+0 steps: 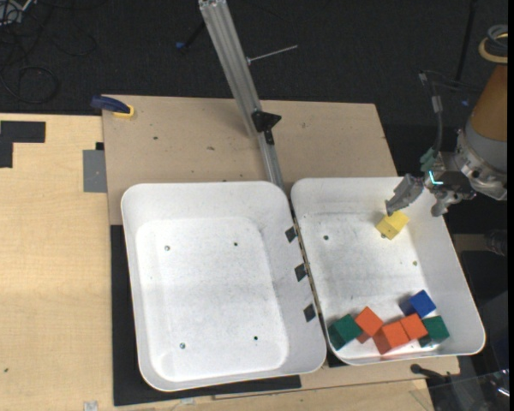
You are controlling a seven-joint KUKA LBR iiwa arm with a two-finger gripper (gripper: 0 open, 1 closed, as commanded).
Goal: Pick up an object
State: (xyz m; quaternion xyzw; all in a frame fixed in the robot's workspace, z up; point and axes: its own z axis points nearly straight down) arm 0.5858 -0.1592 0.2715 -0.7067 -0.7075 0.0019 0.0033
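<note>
My gripper [422,199] hangs over the far right side of the right bin [360,197], with its fingers spread apart and nothing between them. A small yellow block [392,224] sits just below the left fingertip [402,195], outside the gap. Several more blocks are bunched in the bin's near right corner: a green one [344,329], orange ones [369,321] [394,336], a blue one [421,303] and another green one [435,330].
The left bin [154,202] lies beside the right one, with black clips [299,271] along the shared edge. A slanted metal rail [238,71] rises behind the bins. A blue and yellow clamp [113,105] rests at the bench's far left.
</note>
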